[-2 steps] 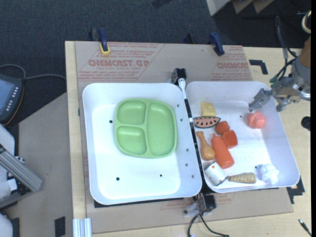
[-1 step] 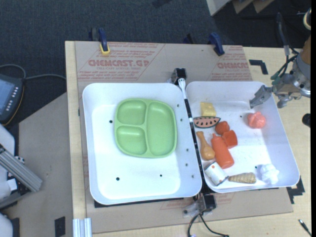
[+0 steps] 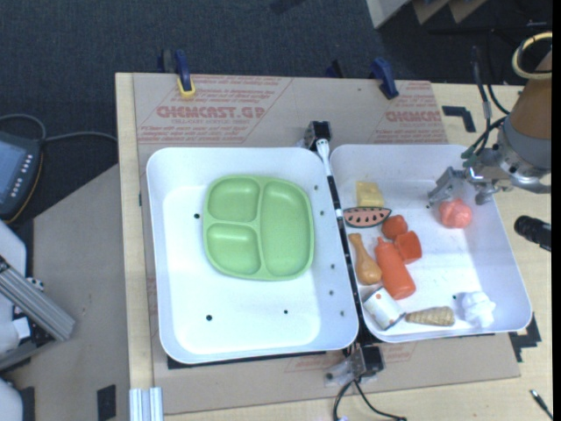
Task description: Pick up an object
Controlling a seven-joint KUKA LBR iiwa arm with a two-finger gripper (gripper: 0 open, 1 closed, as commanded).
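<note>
Pincer (image 3: 462,189) spread wide, low in right bin (image 3: 513,274) nr table's far-right corner, w/ pink object (image 3: 456,213) just beside fingertips, lying on bin floor. Nothing gripped yet; closing & lifting left.

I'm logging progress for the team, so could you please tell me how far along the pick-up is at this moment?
Done: the arm has reached the right bin, and its hand sits low just above the pink object. In hand: closing in on that pink piece; it rests on the bin floor, not visibly gripped. Left: grasp and lift. The carrot and the green tray in the left bin lie untouched.
</note>
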